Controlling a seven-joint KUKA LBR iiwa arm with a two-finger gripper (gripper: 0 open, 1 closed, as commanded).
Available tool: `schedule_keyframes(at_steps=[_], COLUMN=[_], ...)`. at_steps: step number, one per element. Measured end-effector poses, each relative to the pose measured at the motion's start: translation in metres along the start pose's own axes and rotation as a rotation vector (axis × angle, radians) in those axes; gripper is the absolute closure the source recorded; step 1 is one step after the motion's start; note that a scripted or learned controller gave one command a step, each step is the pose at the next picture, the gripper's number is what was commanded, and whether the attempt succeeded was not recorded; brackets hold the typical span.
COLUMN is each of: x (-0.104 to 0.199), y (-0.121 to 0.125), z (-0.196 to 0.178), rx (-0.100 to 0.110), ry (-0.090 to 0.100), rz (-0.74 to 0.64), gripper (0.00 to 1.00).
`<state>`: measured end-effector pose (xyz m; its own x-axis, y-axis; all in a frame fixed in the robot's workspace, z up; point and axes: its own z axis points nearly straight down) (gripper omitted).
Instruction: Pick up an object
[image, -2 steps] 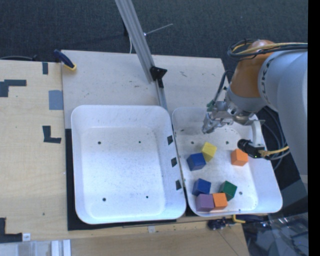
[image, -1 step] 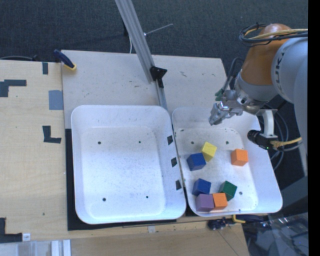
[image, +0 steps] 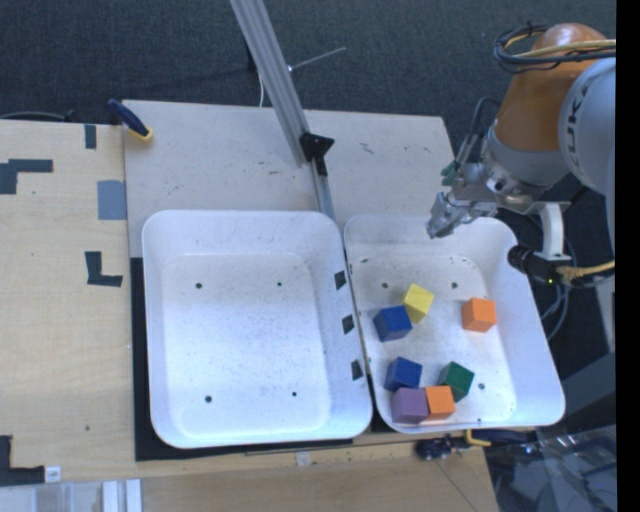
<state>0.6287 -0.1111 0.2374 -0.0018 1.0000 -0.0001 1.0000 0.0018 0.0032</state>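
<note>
So the pincer (image: 441, 222) hangs over the far rim of the right white plastic bin (image: 530, 300); can't tell how it's set. Nearest pick looks like the small yellow cube (image: 419, 299), just below and slightly left of it, beside a blue cube (image: 392, 322).

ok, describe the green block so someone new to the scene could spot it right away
Look in the right-hand white bin, the one holding the coloured blocks. Near its front edge sits a cluster of four; the green block is its rightmost member, just above the small orange block. It is the only green one.

Even bright light, perhaps slightly soft
</note>
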Motion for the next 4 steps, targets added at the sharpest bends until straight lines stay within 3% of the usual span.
schedule_keyframes(at_steps=[2,4], x=[0.106,0.206], y=[-0.015,-0.026], z=[0.02,0.017], rx=[0.006,0.005], ry=[0.002,0.002], rz=[-0.005,-0.005], gripper=[1.0,1.0])
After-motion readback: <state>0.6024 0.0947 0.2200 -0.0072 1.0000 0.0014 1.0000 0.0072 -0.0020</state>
